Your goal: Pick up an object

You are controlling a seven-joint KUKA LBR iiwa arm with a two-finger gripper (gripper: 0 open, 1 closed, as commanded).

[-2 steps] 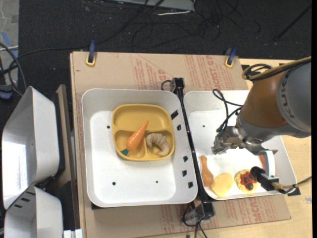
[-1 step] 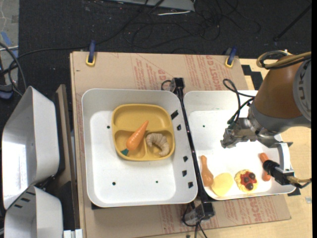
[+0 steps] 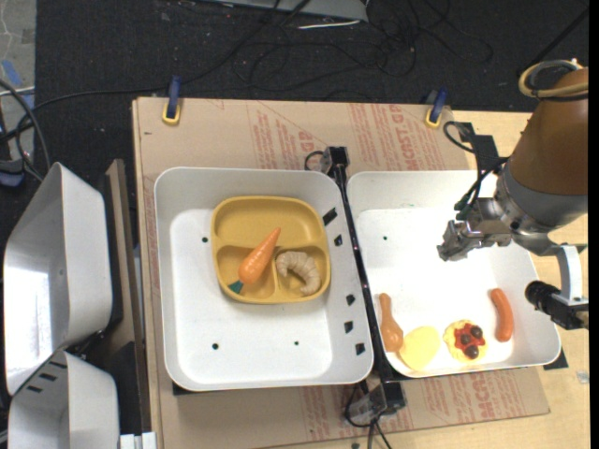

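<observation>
Two bins, five toy foods, gripper over bare floor of right bin

Two white bins sit side by side on the bench: left bin (image 3: 187, 251) and right bin (image 3: 412, 195). Arm (image 3: 557, 148) enters from the right edge, grey with an orange section. Gripper (image 3: 453, 247) hangs over the upper middle of the right bin, above bare white floor. Fingers are a dark cluster seen from above; cannot tell whether they are spread or pressed together. Nothing visible between them.

Candidate objects, placed from the gripper:
- Sausage (image 3: 503, 313), orange-red, lies below and to the right of the gripper, near the bin's right wall. Apart from the gripper.
- Small tart with dark berries (image 3: 466, 340), almost straight below the gripper, close to the bin's near wall, just left of the sausage.
- Yellow disc (image 3: 421, 346), below and slightly left of the gripper, just beside the tart.
- Orange drumstick-shaped piece (image 3: 388, 324), below and left of the gripper, its lower end touching or overlapping the yellow disc's left edge.

All four lie along the near side of the right bin, well apart from the gripper.

Far left of the gripper, in the left bin: yellow divided plate (image 3: 271, 211). Carrot (image 3: 258, 256) lies tilted across its left compartments. Pale shrimp (image 3: 300, 269) sits in its lower right compartment.
</observation>
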